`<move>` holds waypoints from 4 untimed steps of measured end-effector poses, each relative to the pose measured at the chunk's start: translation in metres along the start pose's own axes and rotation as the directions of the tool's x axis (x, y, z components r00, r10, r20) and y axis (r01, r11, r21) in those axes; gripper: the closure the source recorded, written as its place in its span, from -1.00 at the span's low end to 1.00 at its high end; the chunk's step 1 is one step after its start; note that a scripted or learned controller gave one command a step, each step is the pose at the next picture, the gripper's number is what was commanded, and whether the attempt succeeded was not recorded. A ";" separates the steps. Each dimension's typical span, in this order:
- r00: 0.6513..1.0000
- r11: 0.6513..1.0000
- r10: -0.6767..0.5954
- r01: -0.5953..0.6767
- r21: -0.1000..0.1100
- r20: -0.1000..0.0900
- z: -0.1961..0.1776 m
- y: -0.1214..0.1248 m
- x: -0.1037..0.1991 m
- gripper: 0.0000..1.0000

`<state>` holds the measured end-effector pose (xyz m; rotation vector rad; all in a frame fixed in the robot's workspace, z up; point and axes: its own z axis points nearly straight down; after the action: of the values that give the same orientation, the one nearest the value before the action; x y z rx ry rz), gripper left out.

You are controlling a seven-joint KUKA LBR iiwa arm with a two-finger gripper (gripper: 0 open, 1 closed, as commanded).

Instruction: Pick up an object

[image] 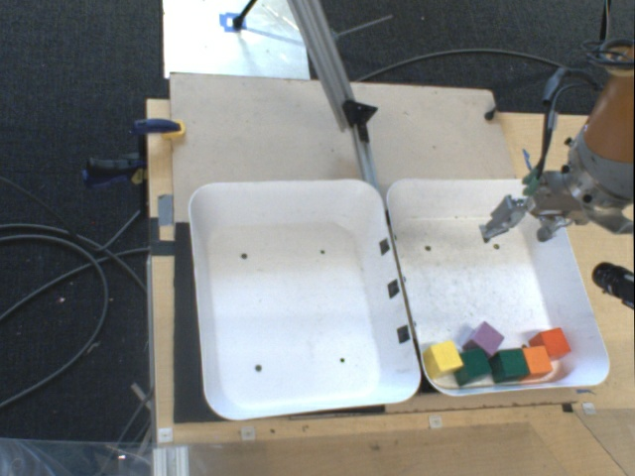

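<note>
- Nearest the camera, the blocks sit huddled in the near corner of the right bin (571,266), apparently because its floor slopes that way: a yellow block (444,357), two green blocks (474,367) (510,365), a purple block (486,337), an orange block (537,361) and a red-orange block (552,342), most touching a neighbour or the bin's rim.
- That crowding matters for the task: any of them would do, yet few have free sides, so the yellow block at the end of the row looks the easiest to close on.
- The left bin (213,266) lies just beside the right one, the two rims meeting along a line of small black clips (393,288).
- Farther back, the tool (526,216) hangs over the far part of the right bin, well apart from the blocks; its two fingers stand spread with nothing between them, a stance that suits an approach not yet made.
- Beyond both bins, the desk (258,127) carries a slanted metal pole (327,48), and a blue clamp (149,127) grips its far left edge, presumably to hold the board steady.
</note>
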<state>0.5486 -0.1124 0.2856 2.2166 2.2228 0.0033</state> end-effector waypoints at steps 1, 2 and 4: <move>1.000 1.000 0.005 -0.005 0.008 0.002 0.091 0.017 -0.062 -1.00; 1.000 1.000 -0.001 0.001 -0.002 0.002 0.075 0.020 -0.059 1.00; 1.000 1.000 -0.002 0.002 0.000 0.000 0.169 0.021 0.013 1.00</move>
<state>0.5700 -0.0991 0.1162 2.2150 2.2251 0.0034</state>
